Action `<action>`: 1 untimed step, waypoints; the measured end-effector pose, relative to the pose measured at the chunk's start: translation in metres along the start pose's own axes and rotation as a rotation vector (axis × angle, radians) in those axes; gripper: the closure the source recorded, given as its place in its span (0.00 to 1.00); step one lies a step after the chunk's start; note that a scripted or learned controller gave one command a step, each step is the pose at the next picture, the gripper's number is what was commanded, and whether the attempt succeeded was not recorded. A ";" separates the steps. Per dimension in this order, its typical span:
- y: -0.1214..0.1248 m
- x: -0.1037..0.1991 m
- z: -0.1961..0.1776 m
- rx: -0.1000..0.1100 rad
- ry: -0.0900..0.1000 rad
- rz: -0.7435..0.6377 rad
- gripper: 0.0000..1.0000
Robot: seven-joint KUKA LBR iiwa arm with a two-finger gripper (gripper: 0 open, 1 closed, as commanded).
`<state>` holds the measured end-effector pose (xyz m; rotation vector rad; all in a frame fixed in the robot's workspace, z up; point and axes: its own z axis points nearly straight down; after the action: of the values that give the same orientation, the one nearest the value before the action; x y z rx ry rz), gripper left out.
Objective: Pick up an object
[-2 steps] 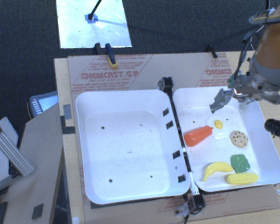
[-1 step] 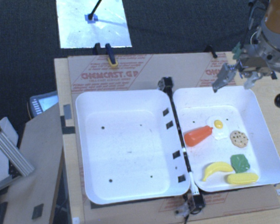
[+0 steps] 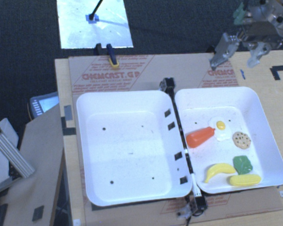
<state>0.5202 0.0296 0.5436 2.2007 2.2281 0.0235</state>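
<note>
arm: enters at the 1 to 2 o'clock corner, raised clear above the bench, wrist tilted toward the bins. gripper hangs beyond the far rim of the right bin, its two fingers spread apart with nothing between them.

right bin, nearest items first: yellow corn-like piece at 5 o'clock by the near wall; green pepper-like piece just behind it, touching or nearly so; banana just to their 9 o'clock side; round cookie further back at 3 o'clock; orange carrot lying toward the centre divider; fried egg touching the carrot's tip, farthest of the lot. all rest flat on the bin floor, well apart from the gripper.

left bin: bare white floor with small dark dots.

beyond the bins, 11 o'clock: a yellow-and-black clamp on the bench edge, then a shiny square plate on the dark floor.
</note>
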 end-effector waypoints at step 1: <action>0.001 -0.004 -0.003 0.010 -0.003 0.003 1.00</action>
<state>0.5213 0.0255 0.5468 2.2081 2.2281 0.0085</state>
